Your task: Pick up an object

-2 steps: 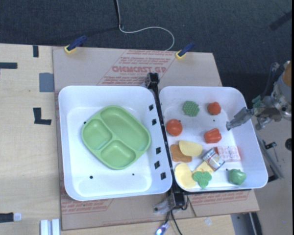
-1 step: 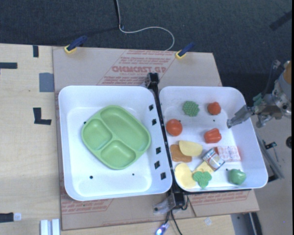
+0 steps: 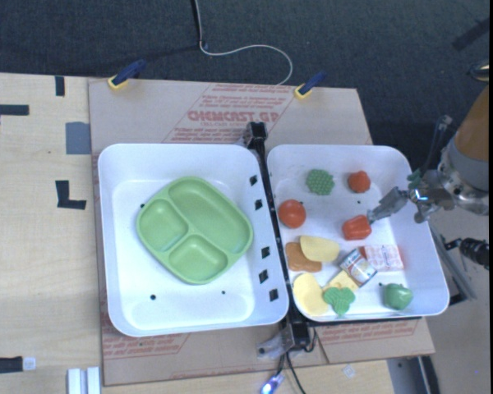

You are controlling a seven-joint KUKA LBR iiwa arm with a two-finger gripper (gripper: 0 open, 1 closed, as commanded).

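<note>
**End effector over the right bin's far edge**

From my remote seat I see the end effector (image 3: 403,199) hovering above the right bin (image 3: 423,253), near its right wall. One finger (image 3: 384,206) slants down toward the toys; the other is a blurred shape, so I cannot tell whether they are apart or together, and I see nothing between them.

Just left of and below the fingertip lies a red pepper (image 3: 356,227), the closest item. Further left sits a tomato (image 3: 292,213). Up and left of the end effector are a green round toy (image 3: 319,181) and a small red one (image 3: 358,180). Below it lie a pink packet (image 3: 384,258), a small can (image 3: 357,266), yellow pieces (image 3: 319,249), a broccoli (image 3: 340,300) and a green pepper (image 3: 397,295) (all apart from the end effector). Far to the left, the other bin (image 3: 119,220) holds a green divided plate (image 3: 195,229) on the table (image 3: 33,220)
</note>
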